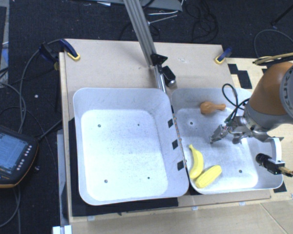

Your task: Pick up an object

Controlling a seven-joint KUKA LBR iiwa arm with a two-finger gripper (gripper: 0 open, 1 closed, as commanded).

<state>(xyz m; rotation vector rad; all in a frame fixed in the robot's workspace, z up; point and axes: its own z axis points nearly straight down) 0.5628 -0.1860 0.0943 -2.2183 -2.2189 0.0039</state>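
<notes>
Arm [276, 96]: grey with an orange band, reaching in from the right over the right bin.
Gripper [219, 136]: low over the middle of the right bin [185, 117], its dark tips pointing left and down toward the bin floor; nothing is visible between the tips.
Jaws: too small and too dark against the bin floor; whether they are spread or closed cannot be told.
Candidate object A: a yellow banana [196, 161], lying near the bin's left wall, below and to the left of the gripper, apart from it.
Candidate object B: a stubby yellow piece [208, 176], just beside the banana's lower end and apparently touching it, near the front wall.
Candidate object C: an orange drumstick-shaped toy [211, 107], near the bin's back wall, above the gripper and apart from it.
Left bin [122, 101]: white, speckled, beside the right bin.
Task status (judgement): no object is lifted; each one rests on the bin floor.
Risk 1 (judgement): the tips sit over bare floor between the objects, so a closure here would probably catch nothing.
Risk 2 (judgement): the two yellow pieces lie together, so a grasp at either may nudge the other aside.
Risk 3 (judgement): the banana's curved, smooth skin may slip out of a narrow pinch.
</notes>
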